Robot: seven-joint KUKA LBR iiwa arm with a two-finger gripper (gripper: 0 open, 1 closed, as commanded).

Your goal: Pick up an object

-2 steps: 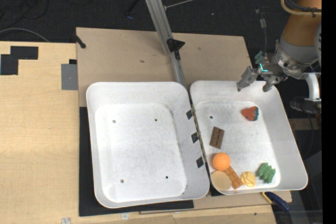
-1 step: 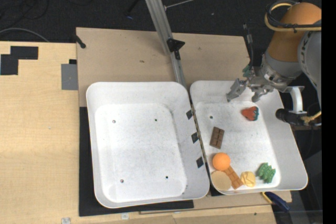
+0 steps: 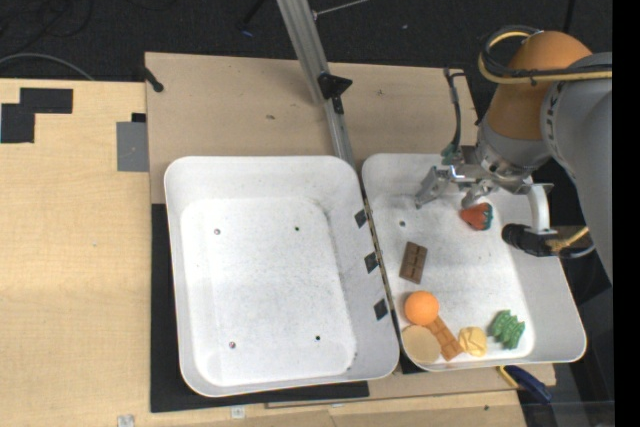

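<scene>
Now you can see the gripper (image 3: 478,200) over the far part of the right bin (image 3: 560,310), with a red toy (image 3: 477,214) right under it. You cannot tell if it is grasping the toy. Nearer you in that bin lie a brown block (image 3: 413,262), an orange ball (image 3: 421,307) and a green toy (image 3: 507,328).

The desk (image 3: 230,105), tan on top, bears two white bins side by side: left bin (image 3: 262,270), right bin (image 3: 545,310).
</scene>
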